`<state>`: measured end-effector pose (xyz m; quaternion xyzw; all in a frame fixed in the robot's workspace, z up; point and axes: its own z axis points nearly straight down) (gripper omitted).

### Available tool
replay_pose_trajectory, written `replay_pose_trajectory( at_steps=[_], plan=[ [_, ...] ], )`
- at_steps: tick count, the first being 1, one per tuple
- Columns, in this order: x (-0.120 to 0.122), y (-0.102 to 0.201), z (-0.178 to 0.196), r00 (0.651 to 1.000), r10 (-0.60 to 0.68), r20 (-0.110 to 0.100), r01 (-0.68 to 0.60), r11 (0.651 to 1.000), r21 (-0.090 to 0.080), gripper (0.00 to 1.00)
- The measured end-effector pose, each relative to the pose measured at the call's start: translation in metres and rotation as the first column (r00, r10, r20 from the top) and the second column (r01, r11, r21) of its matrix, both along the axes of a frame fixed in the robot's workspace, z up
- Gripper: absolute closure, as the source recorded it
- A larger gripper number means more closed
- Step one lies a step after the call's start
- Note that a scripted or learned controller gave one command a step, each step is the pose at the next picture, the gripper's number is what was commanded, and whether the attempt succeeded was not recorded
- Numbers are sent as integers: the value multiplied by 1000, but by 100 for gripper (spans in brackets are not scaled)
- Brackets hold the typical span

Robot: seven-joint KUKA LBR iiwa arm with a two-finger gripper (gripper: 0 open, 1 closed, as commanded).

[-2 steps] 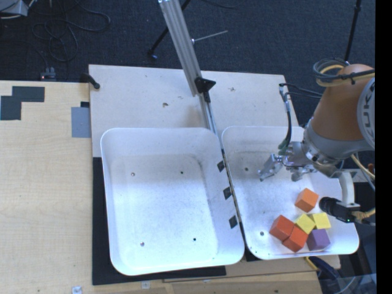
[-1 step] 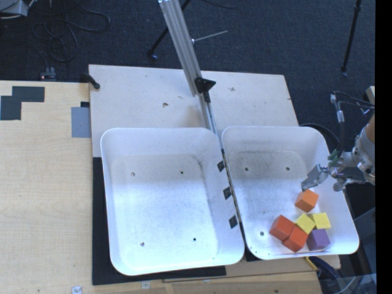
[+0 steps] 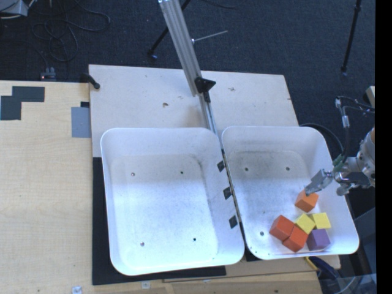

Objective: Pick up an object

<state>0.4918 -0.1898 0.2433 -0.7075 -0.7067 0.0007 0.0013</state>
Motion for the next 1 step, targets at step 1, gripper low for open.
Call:
replay_pose_trajectory(
  at_steps=[1],
  plan=[
    [14,-19,-137,1000,0,-7,0,1000,3,0]
  ],
)
